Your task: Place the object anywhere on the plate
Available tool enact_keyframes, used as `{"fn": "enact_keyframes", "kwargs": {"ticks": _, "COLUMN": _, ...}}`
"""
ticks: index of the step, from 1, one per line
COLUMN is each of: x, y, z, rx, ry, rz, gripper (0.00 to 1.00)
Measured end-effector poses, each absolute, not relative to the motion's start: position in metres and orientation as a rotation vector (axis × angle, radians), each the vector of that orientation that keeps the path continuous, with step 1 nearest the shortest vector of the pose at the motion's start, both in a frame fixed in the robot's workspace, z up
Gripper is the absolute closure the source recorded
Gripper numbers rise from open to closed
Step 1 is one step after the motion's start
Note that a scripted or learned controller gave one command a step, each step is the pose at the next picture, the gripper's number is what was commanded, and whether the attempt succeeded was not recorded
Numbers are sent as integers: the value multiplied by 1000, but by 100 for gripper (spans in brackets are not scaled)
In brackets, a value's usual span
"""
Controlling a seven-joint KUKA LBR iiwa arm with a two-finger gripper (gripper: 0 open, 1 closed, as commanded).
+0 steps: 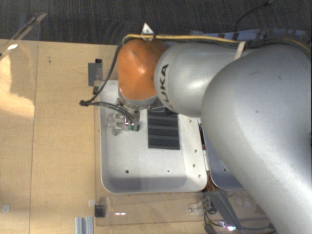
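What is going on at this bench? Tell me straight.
A grey KUKA arm with an orange band reaches in from the right over the left white bin. Its pincer hangs low at the bin's upper left corner. A dark ribbed rectangular object lies flat on the bin floor beside it. Nothing can be made out in the pincer.

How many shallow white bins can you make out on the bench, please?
2. One shallow white bin lies at centre, its left part under the grey and orange arm; a second peeks out to its right, mostly hidden beneath the arm.
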State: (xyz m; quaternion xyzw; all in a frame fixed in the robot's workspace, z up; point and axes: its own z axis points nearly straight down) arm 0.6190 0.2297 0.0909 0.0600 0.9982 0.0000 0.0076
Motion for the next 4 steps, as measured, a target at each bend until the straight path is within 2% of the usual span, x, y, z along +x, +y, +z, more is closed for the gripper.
{"fn": "enact_keyframes", "kwargs": {"ticks": 1, "x": 613, "y": 236, "z": 212, "rx": -144, "ry": 3126, "rz": 9, "gripper": 100}}
{"fn": "enact_keyframes", "kwargs": {"ticks": 2, "x": 667, "y": 236, "z": 157, "rx": -1181, "ry": 2899, "rz": 6, "gripper": 100}}
{"fn": "enact_keyframes", "kwargs": {"ticks": 3, "x": 670, "y": 214, "z": 241, "rx": 44, "ry": 3129, "rz": 8, "gripper": 100}}
{"fn": "enact_keyframes", "kwargs": {"ticks": 4, "x": 668, "y": 236, "z": 273, "rx": -280, "ry": 3117, "rz": 8, "gripper": 100}}
